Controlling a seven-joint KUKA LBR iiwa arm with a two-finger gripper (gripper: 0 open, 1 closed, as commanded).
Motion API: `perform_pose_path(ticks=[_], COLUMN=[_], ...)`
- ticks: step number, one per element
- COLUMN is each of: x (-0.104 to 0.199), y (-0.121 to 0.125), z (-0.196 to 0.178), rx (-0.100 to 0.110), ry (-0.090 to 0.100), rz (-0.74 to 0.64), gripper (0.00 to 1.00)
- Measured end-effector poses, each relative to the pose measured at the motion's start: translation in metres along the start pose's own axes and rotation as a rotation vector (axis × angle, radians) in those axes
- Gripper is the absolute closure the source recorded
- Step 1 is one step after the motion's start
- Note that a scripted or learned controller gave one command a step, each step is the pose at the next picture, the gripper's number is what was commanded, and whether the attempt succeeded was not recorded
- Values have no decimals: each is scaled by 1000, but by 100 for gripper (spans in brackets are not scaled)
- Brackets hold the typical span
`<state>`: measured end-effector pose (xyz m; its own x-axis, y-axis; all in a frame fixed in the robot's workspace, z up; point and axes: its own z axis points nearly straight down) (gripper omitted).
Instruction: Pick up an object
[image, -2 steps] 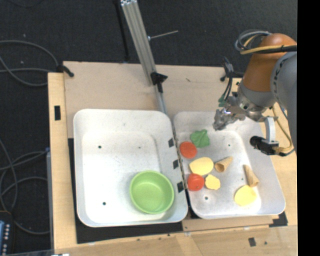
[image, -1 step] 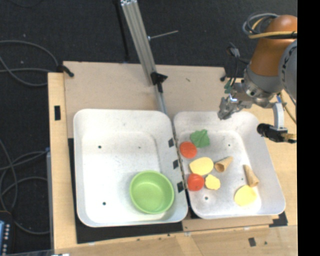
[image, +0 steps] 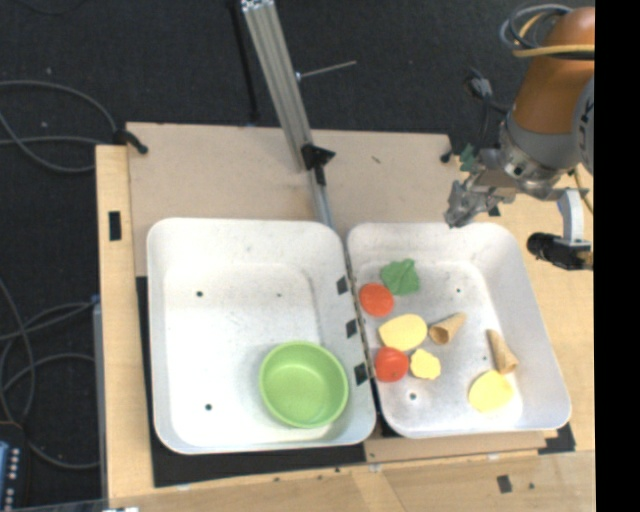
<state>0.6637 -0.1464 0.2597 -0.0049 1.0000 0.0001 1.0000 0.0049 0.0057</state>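
Progress: we judge the pick not yet begun; nothing is lifted.
Gripper: the gripper (image: 468, 205) hangs over the right bin's (image: 535, 300) far edge; we cannot tell its state.
Objects: two red pieces (image: 376, 299), yellow pieces (image: 403, 331), two cones (image: 447, 327) and a green piece (image: 400, 276) lie in the right bin, mostly near its left edge.
Left bin: a green bowl (image: 303, 384) sits by the near edge.
Hard to see: the gripper's tips blur together.

Arm (image: 550, 80) cut off by the top and right edges. Gripper (image: 462, 212) small and dark against the bin rim (image: 480, 228); finger spacing indiscernible. Pole (image: 285, 95) truncated at the top.
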Motion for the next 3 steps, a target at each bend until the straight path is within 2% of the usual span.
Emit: perform_pose_path(ticks=[1,3], x=[50,153], y=[-13,-57], z=[-6,17], rx=[5,7], ry=[1,0], rz=[-2,-1], gripper=[100,100])
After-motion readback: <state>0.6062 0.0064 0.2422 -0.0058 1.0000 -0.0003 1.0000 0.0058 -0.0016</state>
